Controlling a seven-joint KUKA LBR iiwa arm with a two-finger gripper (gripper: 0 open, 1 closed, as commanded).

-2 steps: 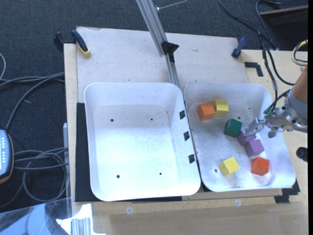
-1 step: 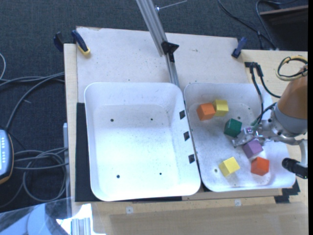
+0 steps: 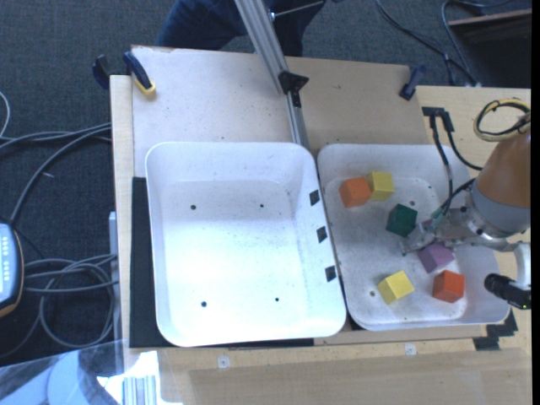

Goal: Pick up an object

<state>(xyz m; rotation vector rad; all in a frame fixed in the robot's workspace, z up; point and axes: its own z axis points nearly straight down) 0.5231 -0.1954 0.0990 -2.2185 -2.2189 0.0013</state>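
1. Broadly, the counter (image 3: 219, 99) carries two shallow white bins side by side, with a slanted metal pole (image 3: 268, 36) rising from its 12 o'clock edge.
2. The left bin (image 3: 169, 163) is the larger one and takes up the middle of the view.
3. The right bin (image 3: 333, 163) sits at 3 o'clock and holds six small blocks.
4. The arm (image 3: 504, 188) comes in from 3 o'clock, its orange band above a grey wrist, and leans over the right bin's 3 o'clock side.
5. The tool (image 3: 426, 241) hangs at the arm's tip, just above the purple block (image 3: 436, 257); whether its jaws are wide or narrow I cannot tell.
6. The green block (image 3: 402, 220) lies just beside the tool, toward 11 o'clock of it.
7. The orange block (image 3: 355, 191) and a yellow block (image 3: 381, 184) touch each other near the bin's 12 o'clock rim.
8. The red block (image 3: 448, 286) lies at 5 o'clock of the purple one, close beside it.
9. A second yellow block (image 3: 395, 287) lies near the 6 o'clock rim, apart from the red one.
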